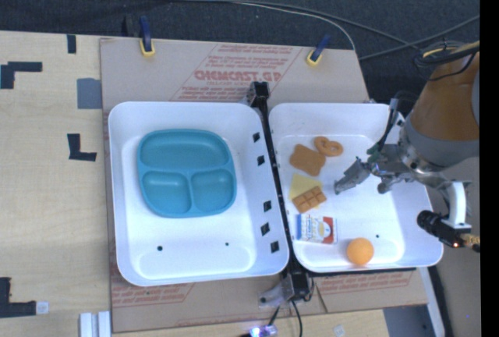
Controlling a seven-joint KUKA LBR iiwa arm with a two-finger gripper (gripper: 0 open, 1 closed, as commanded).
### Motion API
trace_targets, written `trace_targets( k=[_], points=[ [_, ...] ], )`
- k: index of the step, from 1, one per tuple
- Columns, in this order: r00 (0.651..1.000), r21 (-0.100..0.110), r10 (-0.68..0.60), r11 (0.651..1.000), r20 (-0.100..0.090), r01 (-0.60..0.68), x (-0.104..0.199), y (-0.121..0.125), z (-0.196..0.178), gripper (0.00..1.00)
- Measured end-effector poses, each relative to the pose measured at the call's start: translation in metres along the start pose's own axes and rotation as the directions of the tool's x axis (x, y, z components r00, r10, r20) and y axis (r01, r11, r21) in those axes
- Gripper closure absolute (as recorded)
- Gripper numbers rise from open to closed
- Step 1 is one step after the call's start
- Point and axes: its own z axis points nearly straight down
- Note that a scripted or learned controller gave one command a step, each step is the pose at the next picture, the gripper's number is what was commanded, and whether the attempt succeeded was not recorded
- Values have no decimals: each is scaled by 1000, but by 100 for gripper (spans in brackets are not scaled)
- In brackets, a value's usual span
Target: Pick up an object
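The gripper (365,181) is seen over the right bin (390,118), its fingers spread apart and nothing held between them. To its left lie a pretzel (329,147), a brown cracker (307,160) and a yellow waffle (306,193). An orange ball (359,251) rests near the front wall.

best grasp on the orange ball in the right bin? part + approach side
Take the orange ball across its widest middle, coming straight down from above. It's round, so any finger axis works, but it sits near the right bin's front wall with the small carton to its left; closing along the wall looks safest. The hand is above the bin's middle now.
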Motion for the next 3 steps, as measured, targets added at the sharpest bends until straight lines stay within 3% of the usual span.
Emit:
trace_targets(
  k=[1,3],
  points=[
    [1000,-11,-3,1000,2,3,0,3,-5,0],
    [1000,-9,-3,1000,2,3,9,4,82,0]
  ],
)
